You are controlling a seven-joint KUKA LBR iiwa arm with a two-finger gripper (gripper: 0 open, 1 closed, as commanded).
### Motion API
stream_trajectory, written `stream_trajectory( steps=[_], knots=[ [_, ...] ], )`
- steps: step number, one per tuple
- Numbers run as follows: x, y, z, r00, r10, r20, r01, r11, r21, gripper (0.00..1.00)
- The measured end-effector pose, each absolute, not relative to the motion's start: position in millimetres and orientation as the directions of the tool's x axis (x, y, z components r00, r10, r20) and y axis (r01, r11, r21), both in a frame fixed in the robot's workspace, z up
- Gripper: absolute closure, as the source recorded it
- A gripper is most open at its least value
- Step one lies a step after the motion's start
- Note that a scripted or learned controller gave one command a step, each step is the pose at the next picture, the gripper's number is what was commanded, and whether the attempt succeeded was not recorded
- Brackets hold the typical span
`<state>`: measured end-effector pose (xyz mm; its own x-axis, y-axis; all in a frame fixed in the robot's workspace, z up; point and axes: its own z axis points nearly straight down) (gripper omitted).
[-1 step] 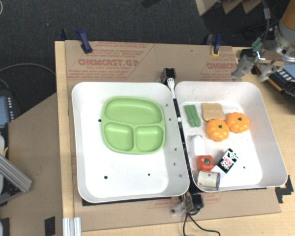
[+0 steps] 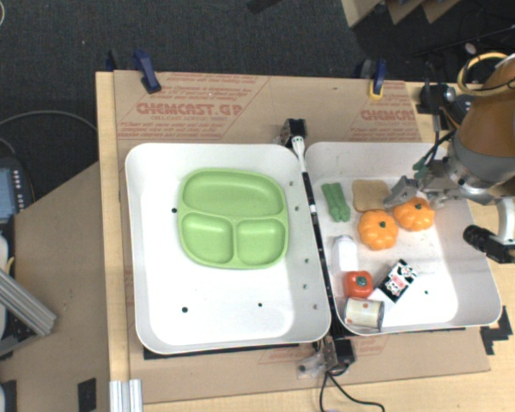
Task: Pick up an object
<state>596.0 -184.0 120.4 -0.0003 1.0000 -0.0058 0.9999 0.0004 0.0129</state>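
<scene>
Just below the gripper (image 2: 415, 192) — touching it — sits an orange pumpkin (image 2: 414, 215).

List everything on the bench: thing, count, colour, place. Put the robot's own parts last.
white bins: 2, white, side by side on the bench
divided plate: 1, light green, middle of the left bin
pumpkins: 2, orange, touching, centre of the right bin
green block: 1, green, upper left of the right bin
tan piece: 1, tan, above the pumpkins
white bottle: 1, white, left side of the right bin
red item: 1, red, below the bottle
black-and-white item: 1, right of the red item
white cylinder: 1, white, near edge of the right bin
clamps: 2, blue, far edge of the bench
arm: 1, grey and orange, right
gripper: 1, above the right-hand pumpkin
</scene>
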Motion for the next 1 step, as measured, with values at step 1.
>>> stream_trajectory(
  steps=[1],
  knots=[
    [609.4,-110.0,100.0,0.001,1.0,-0.007,1.0,0.0,0.029,0.0]
  ],
)
